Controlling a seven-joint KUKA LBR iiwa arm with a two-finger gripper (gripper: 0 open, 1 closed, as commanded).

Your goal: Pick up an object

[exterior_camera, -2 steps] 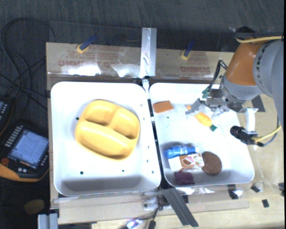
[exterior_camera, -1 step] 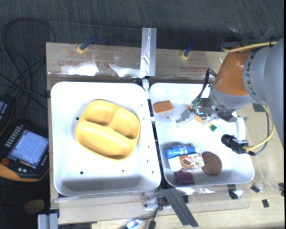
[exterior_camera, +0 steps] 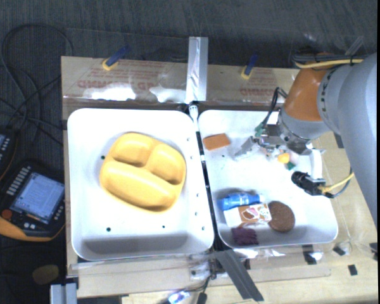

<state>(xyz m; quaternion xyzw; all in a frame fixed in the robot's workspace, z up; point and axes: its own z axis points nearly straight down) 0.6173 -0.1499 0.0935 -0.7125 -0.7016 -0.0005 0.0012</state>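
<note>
Gripper point(exterior_camera: 248, 147) hovers near right bin's point(exterior_camera: 329, 230) far edge beside orange block point(exterior_camera: 216, 141) (grip state unreadable); we judge it lining up a pick.

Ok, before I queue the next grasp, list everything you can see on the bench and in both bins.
Yellow foam lump: one, yellow, middle of the left bin.
Orange block: one, orange, far left corner of the right bin.
Blue tube: one, blue, near part of the right bin.
Red-and-white packet: one, beside the tube.
Brown disc: one, brown, right of the packet.
Purple item: one, dark purple, near edge of the right bin.
Handheld pendants: two, left of the bench.
Arm: one, grey with orange band.
Hand: one, over the right bin's far part.
</note>
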